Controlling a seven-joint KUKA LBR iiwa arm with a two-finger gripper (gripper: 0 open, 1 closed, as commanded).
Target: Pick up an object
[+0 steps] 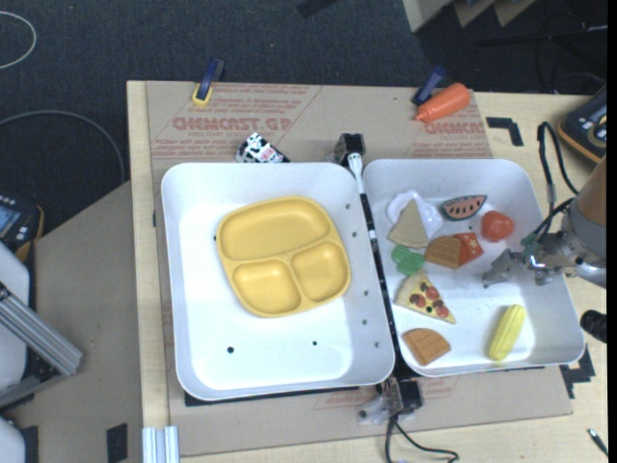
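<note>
We see the end effector (503, 270) low over the right bin (549, 345), reaching in from the right with its fingers spread apart and nothing between them. The toy food lies in that bin: a tomato (497, 226) just above the fingers, a watermelon slice (464, 206) beside it, a sandwich wedge (410, 224), a bread piece (453, 252), a green piece (409, 258), a pizza slice (425, 299), a cookie (425, 344) and a corn cob (506, 332) below the fingers. The left bin (193, 316) holds a yellow divided plate (281, 255). On the surface (318, 114) behind the bins rests a carrot (443, 103).
</note>
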